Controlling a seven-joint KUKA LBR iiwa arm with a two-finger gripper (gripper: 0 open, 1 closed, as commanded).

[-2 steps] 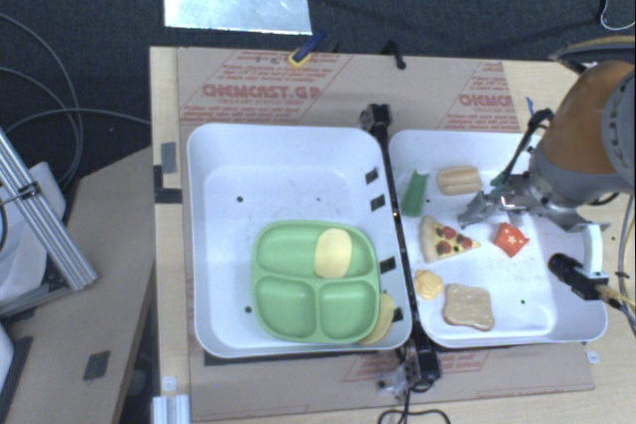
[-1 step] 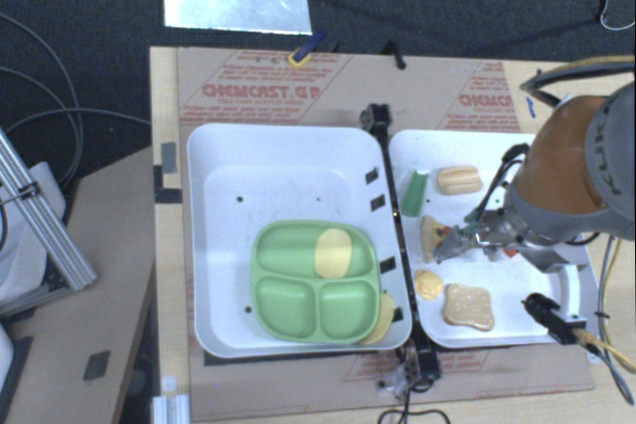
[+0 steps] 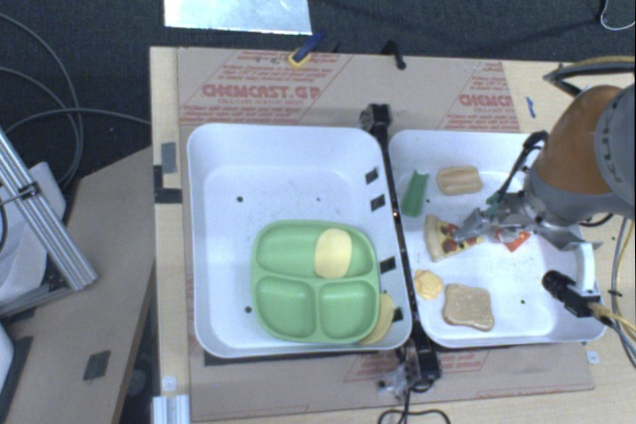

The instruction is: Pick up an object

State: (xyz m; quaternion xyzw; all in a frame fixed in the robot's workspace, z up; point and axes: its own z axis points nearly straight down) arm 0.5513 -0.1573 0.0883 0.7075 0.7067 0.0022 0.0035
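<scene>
In the right bin point(image 3: 566, 328), my gripper point(image 3: 484, 224) hangs low at the end of the grey arm with the orange band point(image 3: 581, 139), which reaches in from the right. It sits just at the right edge of a pizza slice point(image 3: 440, 238). A small red piece point(image 3: 513, 239) lies right beside it. Around it lie a tan bread roll point(image 3: 459, 180), a green piece point(image 3: 413, 193), a slice of toast point(image 3: 467, 307) and a small yellow piece point(image 3: 428, 285).
The left bin point(image 3: 224, 213) holds a green divided plate point(image 3: 288, 303) with a yellow item point(image 3: 333, 253) in its upper right compartment. Another yellow item point(image 3: 384, 319) lies at the plate's right edge. A black divider point(image 3: 391, 213) runs between the bins.
</scene>
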